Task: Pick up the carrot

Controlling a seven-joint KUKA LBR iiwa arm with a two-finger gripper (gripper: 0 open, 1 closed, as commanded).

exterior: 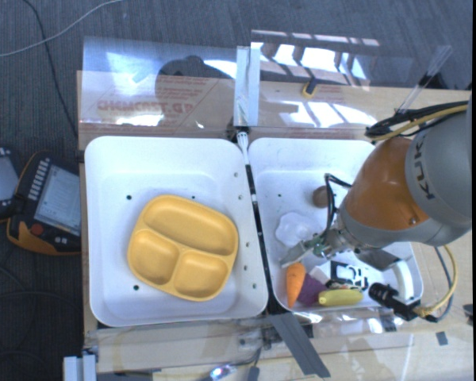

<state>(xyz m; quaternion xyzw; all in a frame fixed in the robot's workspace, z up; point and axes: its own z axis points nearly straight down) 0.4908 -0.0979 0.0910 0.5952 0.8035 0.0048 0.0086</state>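
Camera view shows the carrot (294, 282) lying near the front edge of the right bin (263, 213), touching a purple item (311, 290) with a yellow one (340, 297) just beyond it. The gripper (316, 247) hangs just above and behind the carrot, apart from it; whether it is spread or closed I cannot tell. A yellow tray (182, 246) sits in the left bin (111, 173).
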